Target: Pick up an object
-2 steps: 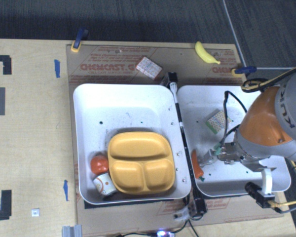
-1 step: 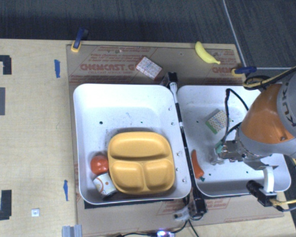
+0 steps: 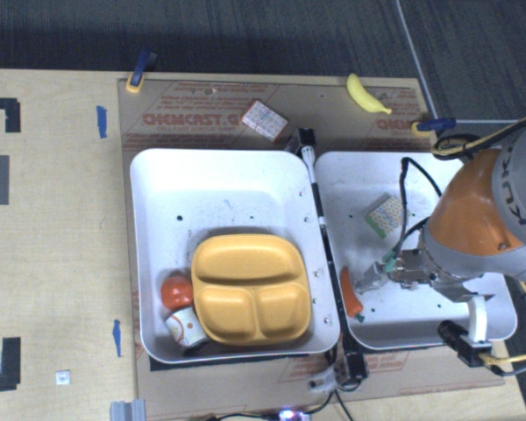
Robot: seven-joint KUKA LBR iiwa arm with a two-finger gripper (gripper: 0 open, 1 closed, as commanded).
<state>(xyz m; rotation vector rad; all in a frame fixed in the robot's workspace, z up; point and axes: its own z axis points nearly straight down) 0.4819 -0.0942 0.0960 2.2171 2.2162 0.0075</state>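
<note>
My gripper [image 3: 372,278] hangs low over the left half of the right bin [image 3: 421,323], at the end of the grey and orange arm [image 3: 478,222]. Just left of it and below, an orange carrot-like piece [image 3: 350,293] lies against the bin's left wall. A small green checkered packet [image 3: 385,215] rests on the bin floor above the gripper. In the left bin [image 3: 219,178], a yellow compartment tray [image 3: 249,286] lies with a red ball [image 3: 176,291] and a small white-and-orange object [image 3: 185,326] at its left side.
A yellow banana [image 3: 366,95] and a pink checkered packet [image 3: 264,120] lie on the cardboard behind the bins. Blue clamps [image 3: 140,69] hold the cardboard's back corners. A black divider [image 3: 318,209] runs between the bins.
</note>
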